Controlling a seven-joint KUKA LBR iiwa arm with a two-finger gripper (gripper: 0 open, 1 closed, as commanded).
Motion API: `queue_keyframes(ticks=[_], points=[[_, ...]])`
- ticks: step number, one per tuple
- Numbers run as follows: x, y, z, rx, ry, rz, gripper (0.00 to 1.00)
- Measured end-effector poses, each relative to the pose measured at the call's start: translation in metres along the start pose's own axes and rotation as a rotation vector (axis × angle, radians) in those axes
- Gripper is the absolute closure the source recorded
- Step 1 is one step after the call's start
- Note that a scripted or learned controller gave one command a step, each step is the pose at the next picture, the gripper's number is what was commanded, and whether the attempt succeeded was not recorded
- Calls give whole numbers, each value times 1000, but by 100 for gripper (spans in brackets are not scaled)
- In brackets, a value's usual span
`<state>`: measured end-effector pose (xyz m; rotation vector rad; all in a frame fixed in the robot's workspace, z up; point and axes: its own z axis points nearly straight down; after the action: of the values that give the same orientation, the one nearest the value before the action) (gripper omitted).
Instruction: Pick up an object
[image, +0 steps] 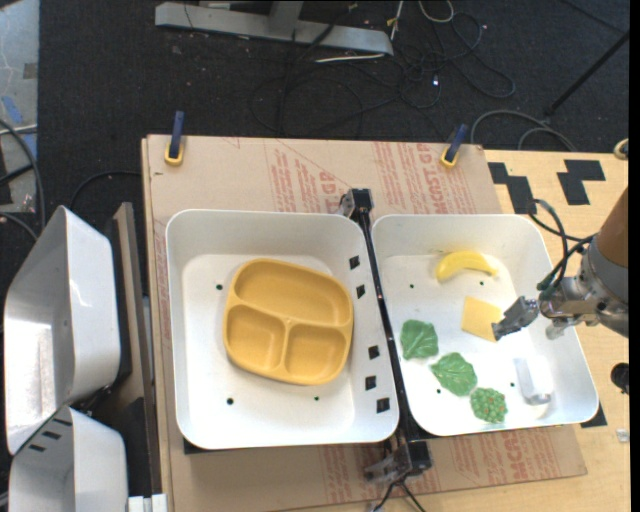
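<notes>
Grey and orange-banded, the arm reaches in over the right bin's right edge, its two-finger gripper low beside the yellow cheese-like wedge; whether it grips anything cannot be told. A yellow plastic banana lies toward the far edge, three green leafy pieces toward the near edge, and a pale translucent piece near the right corner. The left bin carries a yellow divided plate.
</notes>
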<state>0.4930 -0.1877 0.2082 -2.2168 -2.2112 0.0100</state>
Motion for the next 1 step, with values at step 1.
queue_keyframes(ticks=[1], points=[[0, 3, -6, -11, -3, -4, 0]])
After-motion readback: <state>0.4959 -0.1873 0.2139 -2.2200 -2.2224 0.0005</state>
